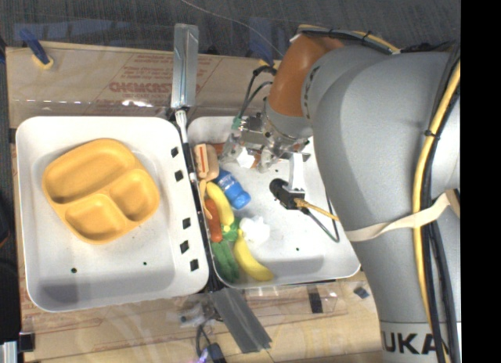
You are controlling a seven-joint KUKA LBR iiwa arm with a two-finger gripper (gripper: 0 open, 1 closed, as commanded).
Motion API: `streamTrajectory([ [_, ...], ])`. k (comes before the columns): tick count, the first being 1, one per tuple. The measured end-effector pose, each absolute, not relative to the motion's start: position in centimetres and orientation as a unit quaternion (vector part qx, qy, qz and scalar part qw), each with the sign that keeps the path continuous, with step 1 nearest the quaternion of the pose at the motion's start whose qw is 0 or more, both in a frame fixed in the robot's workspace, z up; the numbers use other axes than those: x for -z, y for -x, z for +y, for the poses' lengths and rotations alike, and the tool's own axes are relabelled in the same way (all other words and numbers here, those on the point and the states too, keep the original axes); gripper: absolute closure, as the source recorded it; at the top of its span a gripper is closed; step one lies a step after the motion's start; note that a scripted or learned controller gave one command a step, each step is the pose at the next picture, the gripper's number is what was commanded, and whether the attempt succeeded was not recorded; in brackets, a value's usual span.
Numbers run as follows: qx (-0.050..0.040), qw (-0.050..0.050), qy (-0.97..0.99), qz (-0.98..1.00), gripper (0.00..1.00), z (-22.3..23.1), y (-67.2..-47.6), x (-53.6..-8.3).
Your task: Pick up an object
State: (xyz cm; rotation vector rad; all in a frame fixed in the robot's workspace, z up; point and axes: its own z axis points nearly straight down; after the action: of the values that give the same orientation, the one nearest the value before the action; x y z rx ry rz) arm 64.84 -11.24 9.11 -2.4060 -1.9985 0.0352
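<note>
While the arm (376, 119) is reaching across the right bin (307, 235) from its right side, its grey bulk is covering that bin's whole right part, so anything lying under it is hidden. Two white bins are sitting side by side. The left bin (117, 275), touching the right bin's left wall, is holding one yellow tray (98, 189) with three compartments.

Seven loose things are lying in the right bin, all crowded along its left wall. At the far end of that wall one tan bun-like piece (207, 161) is leaning, with a red strip showing in it. Just nearer, one blue thing (234, 191) is lying a little way in from the wall; its exact kind is hard to make out. Two bananas are showing: the first banana (220, 203) is lying beside the wall at the middle, and the second banana (252, 261) is lying toward the bin's near left corner. One reddish thing (211, 214) is peeping out between the first banana and the wall, mostly hidden. One green thing (225, 256) is lying partly under the second banana. One white crumpled piece (255, 231) is blending into the bin floor.

One pincer (257, 152) is hanging over the bin's far left part, close to the bun-like piece. Its tips are blurring into the white floor, so I cannot tell how far it is open or whether it has hold of anything.
</note>
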Motion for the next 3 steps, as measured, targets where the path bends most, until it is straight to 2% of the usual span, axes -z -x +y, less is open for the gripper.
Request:
streamTrajectory([
  [1,-0.0011,0.002,0.652,-0.759,0.00,-9.8,-57.1,-9.1],
  [2,-0.0012,0.001,0.744,-0.668,0.00,-10.0,-61.7,-9.1],
  [3,0.0026,-0.002,0.717,-0.697,0.00,-6.4,-54.1,-19.6],
])
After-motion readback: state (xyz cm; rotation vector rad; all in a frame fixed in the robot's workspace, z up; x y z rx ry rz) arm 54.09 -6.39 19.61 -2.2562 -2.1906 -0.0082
